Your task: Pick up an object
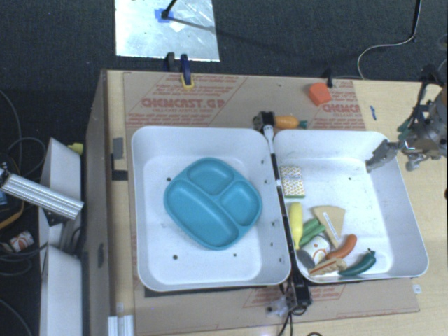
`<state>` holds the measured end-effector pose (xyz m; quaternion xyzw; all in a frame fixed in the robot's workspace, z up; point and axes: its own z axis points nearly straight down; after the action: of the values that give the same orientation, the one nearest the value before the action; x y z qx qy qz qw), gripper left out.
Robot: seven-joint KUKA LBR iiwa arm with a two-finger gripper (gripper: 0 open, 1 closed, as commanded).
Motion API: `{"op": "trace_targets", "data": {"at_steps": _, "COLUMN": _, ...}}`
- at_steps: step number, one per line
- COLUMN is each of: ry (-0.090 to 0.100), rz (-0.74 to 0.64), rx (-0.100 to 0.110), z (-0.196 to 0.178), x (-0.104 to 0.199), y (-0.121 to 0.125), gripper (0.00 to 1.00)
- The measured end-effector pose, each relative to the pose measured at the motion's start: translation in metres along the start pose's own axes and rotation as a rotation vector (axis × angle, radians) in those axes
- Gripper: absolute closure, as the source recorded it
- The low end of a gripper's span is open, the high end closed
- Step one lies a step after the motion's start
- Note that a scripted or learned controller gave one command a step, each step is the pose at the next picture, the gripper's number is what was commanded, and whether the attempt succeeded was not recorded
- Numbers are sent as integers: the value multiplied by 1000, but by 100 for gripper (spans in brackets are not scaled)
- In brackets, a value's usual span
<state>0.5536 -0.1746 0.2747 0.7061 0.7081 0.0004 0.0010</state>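
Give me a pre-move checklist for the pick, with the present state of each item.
1. Targets present: ok. Toy food lies piled in the right bin at its near left corner, including a banana and a green pepper.
2. Gripper above the right bin: ok, at its far right rim.
3. Gripper over the pile: not ok, it is well apart.
4. Open or shut: cannot tell.
5. Blue plate out of the way: ok, in the left bin.

Smooth white plastic bins (413,215), matt blue plastic tray (212,202), cardboard-looking bench top (231,96), perhaps shiny metal sheet (166,21)
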Motion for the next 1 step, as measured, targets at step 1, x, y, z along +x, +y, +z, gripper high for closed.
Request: {"op": "trace_targets", "data": {"at_steps": 1, "ry": 0, "rz": 2, "rx": 2, "z": 93, "x": -13, "y": -56, "gripper": 0}}
